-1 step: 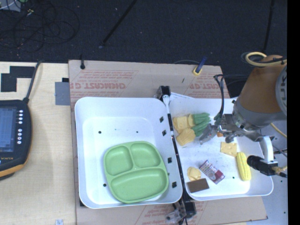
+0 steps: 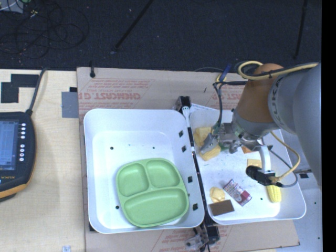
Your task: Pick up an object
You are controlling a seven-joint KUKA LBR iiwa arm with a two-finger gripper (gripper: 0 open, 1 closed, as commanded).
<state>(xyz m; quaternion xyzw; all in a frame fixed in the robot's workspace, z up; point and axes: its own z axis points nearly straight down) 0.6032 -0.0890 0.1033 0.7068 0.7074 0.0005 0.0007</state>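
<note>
1. I am reaching in over the shallow white right-hand bin (image 2: 294,206), with my grey two-finger pincer (image 2: 214,147) down at the pale yellow wedge-shaped block (image 2: 210,153) near the bin's left wall.
2. I am taking that wedge as my object. It is lying in the upper left part of the right bin, just beside the black divider strip (image 2: 192,156) between the two bins.
3. Pincer state: I cannot tell whether it is wide or narrow. The metal parts at the tip are blurring into the wedge, so I cannot say whether I have it.
4. To do this step well, I judge I should be centring on the wedge's short width, keeping clear of the bin wall and closing fully before lifting straight up.
5. Risk, as I judge it: the wedge's slanted faces could be slipping out sideways under a squeeze.
6. Farther from the divider, other things are lying in the right bin: a yellow corn-like piece (image 2: 273,193), a small red-and-white packet (image 2: 237,190), a dark brown flat rectangle (image 2: 221,208) and a small yellow lump (image 2: 217,194).
7. The green three-compartment plastic plate (image 2: 152,192) is sitting in the left-hand white bin (image 2: 100,140), across the divider.
8. Hard to make out: my wrist and orange band are covering the right bin's upper part, and a second yellowish piece (image 2: 201,135) above the wedge is partly hidden.
</note>
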